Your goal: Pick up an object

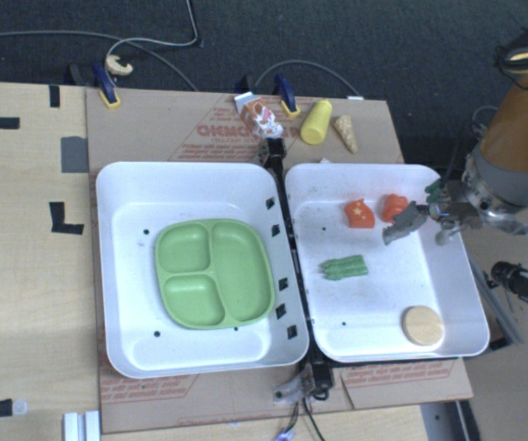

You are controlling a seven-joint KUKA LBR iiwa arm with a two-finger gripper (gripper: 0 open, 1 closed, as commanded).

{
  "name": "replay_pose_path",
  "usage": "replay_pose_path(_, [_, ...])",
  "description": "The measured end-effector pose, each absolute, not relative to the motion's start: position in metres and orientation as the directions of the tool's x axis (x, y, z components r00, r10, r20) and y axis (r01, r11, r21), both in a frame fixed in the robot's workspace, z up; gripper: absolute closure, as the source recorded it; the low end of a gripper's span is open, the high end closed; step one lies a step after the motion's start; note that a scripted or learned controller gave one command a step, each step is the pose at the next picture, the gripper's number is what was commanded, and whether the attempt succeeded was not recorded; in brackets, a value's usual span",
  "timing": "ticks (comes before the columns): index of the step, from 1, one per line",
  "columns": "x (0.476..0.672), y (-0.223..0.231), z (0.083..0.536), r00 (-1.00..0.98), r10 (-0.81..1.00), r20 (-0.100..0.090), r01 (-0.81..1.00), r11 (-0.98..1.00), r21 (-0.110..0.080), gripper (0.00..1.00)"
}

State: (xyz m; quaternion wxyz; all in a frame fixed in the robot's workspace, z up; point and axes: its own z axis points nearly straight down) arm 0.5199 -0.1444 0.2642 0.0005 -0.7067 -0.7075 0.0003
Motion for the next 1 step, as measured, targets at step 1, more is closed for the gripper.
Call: replay_pose_path(1, [0.5445, -0.1297, 0.1707, -0.001, 1.0, 0.001, 1.0, 0.001, -0.004, 0.0])
